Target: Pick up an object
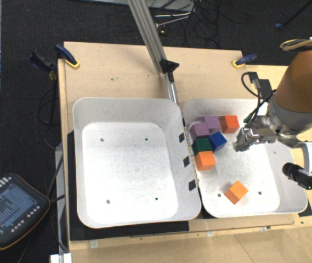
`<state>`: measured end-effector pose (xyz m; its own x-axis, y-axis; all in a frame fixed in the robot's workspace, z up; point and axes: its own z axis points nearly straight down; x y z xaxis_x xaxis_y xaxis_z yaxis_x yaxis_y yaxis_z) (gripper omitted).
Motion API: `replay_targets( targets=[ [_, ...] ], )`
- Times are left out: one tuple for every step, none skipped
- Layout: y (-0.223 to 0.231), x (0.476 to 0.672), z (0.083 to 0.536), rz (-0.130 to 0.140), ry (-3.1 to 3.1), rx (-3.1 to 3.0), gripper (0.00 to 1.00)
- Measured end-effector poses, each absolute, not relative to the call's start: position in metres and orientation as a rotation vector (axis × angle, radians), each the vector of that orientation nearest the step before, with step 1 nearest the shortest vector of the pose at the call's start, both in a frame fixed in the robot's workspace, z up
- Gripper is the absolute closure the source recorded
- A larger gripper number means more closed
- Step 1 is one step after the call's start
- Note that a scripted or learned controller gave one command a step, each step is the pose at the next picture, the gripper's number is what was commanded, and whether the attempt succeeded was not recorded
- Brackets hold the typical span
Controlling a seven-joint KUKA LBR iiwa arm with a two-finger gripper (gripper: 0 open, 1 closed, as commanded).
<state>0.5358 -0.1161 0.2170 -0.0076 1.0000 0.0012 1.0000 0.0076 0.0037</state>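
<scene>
The left bin [128,158] sits beside the right bin [265,196], where a cluster of blocks [210,138] crowds its ten o'clock corner and a lone orange block [236,192] lies toward six. At three o'clock of the cluster hovers the gripper [243,142]; whether its jaws are apart cannot be told.

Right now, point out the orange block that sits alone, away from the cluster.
The orange block near the front of the right bin. The other two orange blocks touch the cluster of purple, green and blue blocks.

No legible txt or nos. anywhere; pendant screen [7,204] too blurred to read.
</scene>
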Motion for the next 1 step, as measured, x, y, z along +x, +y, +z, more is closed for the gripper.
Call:
replay_targets(
  targets=[
    [-0.0568, 0.5598, 0.2223, 0.005, 2.231, 2.211, 1.0]
  ],
)
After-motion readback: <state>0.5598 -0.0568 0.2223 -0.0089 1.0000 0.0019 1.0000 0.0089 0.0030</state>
